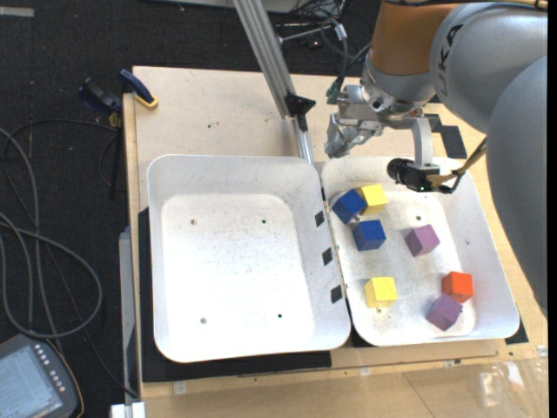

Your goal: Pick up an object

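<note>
Grey hand [342, 142] hangs above the right bin's [487, 259] far rim (grip state unclear), blocks [369, 233] below.

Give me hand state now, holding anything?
Hand: over the far edge of the right bin, nothing visible between its fingers; open or shut cannot be told. The blocks lie in the bin.

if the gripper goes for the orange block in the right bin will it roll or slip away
The orange block looks cube-shaped with flat faces, so it should probably slide rather than roll. It seems small and rigid, likely light. It sits near the right bin wall beside a purple block, which may crowd the fingers.
</note>
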### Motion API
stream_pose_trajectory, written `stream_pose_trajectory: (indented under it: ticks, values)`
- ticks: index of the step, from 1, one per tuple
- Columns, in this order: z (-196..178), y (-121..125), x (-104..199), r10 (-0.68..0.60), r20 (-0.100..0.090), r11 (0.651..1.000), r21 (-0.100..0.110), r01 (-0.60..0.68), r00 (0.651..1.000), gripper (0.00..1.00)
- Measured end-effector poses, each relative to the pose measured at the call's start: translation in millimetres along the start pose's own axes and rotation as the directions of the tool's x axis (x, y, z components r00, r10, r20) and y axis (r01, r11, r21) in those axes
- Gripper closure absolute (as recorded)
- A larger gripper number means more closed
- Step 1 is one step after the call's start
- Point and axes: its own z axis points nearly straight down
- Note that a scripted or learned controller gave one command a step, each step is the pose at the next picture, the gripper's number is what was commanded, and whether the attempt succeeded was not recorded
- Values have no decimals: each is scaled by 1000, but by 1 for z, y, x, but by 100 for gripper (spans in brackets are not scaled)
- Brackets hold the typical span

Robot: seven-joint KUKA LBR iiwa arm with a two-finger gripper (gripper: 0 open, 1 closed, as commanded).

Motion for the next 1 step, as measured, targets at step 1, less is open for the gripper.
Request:
stream_pose_trajectory:
  ticks: [1]
  values:
    - [8, -9, 59, -1, 0, 1000, 1, 1, 1000, 100]
